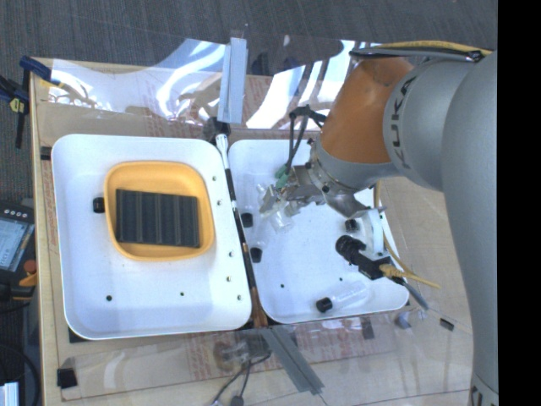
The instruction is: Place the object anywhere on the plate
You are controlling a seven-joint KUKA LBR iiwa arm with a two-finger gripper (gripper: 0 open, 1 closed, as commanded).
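I am the big grey arm (pixel 448 167) coming in from the right of the frame, with a round orange band (pixel 363 117) near my wrist. My claw (pixel 283 194) hangs low over the upper left part of the right bin (pixel 296 303). It looks shiny and see-through at the tips (I cannot tell how wide it is, or if anything sits in it).

The left bin (pixel 84 294) is white and smooth, with soft round corners. In it lies the plate (pixel 161 180), a yellow one shaped like a square with round corners. A dark block (pixel 159 216) with long ribs lies flat on the plate, filling most of it. A tiny black bit (pixel 99 205) sits just left of the plate.

The right bin is white too, with a few small black bits on its floor, one (pixel 324 305) near the bottom edge. A black knobby piece (pixel 355 255) sticks out under my wrist, at the right side of that bin.

Crinkly clear sheet (pixel 186 83) shines at the top of the frame.
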